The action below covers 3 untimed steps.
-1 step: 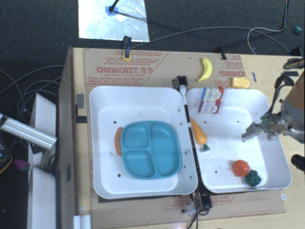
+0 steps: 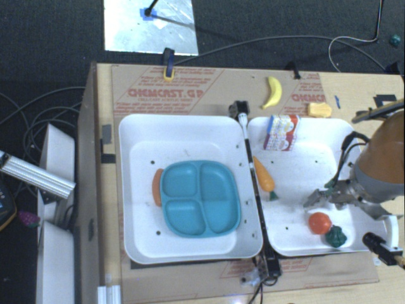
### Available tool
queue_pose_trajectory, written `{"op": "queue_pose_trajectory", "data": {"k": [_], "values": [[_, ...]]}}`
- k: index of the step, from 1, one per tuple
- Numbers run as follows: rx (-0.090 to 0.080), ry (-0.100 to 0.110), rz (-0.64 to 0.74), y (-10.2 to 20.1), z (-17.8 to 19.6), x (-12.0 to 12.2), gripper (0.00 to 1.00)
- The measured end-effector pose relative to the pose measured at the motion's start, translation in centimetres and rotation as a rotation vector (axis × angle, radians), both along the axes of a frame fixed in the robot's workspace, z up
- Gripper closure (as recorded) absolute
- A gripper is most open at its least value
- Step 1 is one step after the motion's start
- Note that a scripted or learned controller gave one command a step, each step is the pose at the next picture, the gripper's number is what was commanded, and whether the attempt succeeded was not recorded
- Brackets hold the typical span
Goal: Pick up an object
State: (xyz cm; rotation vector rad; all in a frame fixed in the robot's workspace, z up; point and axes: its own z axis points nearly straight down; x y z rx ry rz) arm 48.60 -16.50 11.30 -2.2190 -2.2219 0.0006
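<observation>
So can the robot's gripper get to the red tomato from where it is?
Probably yes. The gripper sits in the right bin, just above the tomato, with bare floor between them. Green broccoli touches the tomato's far side and might crowd a finger.

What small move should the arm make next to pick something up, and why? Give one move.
Probably shift the pincer a little toward the near rim and lower it over the tomato. The tomato lies just below it on the right bin floor, closer than the carrot at the divider, though broccoli crowds its near side.
</observation>
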Motion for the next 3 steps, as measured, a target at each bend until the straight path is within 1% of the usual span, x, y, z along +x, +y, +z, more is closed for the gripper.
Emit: {"op": "queue_pose_trajectory", "data": {"k": [1, 2, 3], "values": [[-0.002, -0.006, 0.002, 3.7, 10.5, 0.2, 0.00], [-0.002, -0.004, -0.001, 1.2, -2.8, 0.1, 0.00], [-0.003, -0.006, -0.001, -2.8, 7.7, 0.2, 0.00]]}}
